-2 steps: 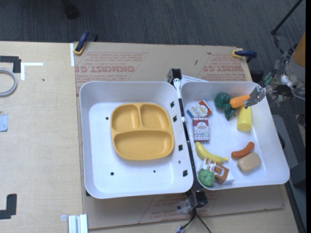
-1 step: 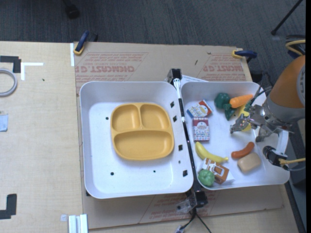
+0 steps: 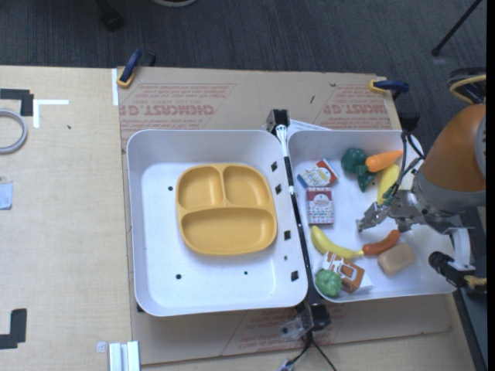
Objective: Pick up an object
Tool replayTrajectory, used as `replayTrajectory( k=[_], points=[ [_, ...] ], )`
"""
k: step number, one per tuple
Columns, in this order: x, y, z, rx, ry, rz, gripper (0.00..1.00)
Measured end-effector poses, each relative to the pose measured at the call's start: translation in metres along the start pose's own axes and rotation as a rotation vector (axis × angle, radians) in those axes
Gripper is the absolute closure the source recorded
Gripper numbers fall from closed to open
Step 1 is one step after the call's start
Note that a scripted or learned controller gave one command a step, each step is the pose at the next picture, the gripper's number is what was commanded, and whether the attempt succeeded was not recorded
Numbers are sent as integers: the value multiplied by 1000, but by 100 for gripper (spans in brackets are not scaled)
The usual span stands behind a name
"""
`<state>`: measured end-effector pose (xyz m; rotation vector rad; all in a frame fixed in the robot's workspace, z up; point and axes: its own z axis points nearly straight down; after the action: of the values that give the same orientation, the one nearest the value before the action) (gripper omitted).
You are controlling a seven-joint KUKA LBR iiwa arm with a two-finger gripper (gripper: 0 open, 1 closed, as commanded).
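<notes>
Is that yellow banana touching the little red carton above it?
Apart. In the camera view, a strip of white bin floor shows between the banana and the red carton.

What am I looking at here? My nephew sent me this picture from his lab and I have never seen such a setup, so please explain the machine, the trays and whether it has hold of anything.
The picture comes from one camera fixed above a bench, looking down at a slant. The grey and orange shape at the right is a robot arm; the metal claw at its end is its gripper, meant to pick things up. On the bench sit two shallow white bins. The left bin holds a yellow divided plate. The right bin holds toy food: a banana, a carrot, a green broccoli-like piece, a reddish sausage, a tan block and two small cartons. The gripper hangs over the right bin near the sausage. I cannot see anything between its fingers, so it does not appear to hold anything yet.
</notes>
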<state>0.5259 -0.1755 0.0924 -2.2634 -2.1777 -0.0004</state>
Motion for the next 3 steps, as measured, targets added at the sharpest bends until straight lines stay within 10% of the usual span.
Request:
replayTrajectory(
  k=[1, 2, 3],
  points=[
    [30, -16, 0, -1, -1, -316, 0],
    [30, -14, -10, -4, -2, -312, 100],
    [112, -22, -151, -4, -2, -353, 100]
  ],
)
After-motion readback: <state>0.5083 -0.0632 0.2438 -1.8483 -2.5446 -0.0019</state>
